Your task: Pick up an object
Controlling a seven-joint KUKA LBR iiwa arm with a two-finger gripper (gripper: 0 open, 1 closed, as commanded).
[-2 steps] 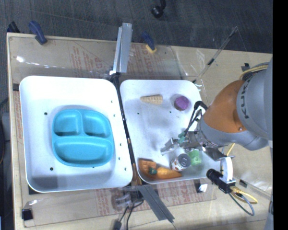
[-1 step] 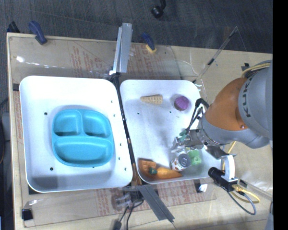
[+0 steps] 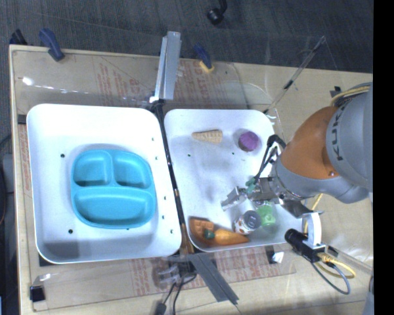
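On the left, a blue plastic plate with three sections (image 3: 111, 191) lies flat in the left white bin (image 3: 46, 120). Next door, the right white bin (image 3: 184, 126) holds an orange toy carrot (image 3: 218, 233), a tan cone (image 3: 207, 136) and a purple ball (image 3: 249, 140). Over a green block (image 3: 267, 215) hangs the metal claw (image 3: 248, 197); how wide it is open, I cannot tell. Maybe it hangs there for a grab.

Bright, even light from overhead. The white bins (image 3: 52, 130) glare slightly, with soft shadows. The picture is mildly grainy.
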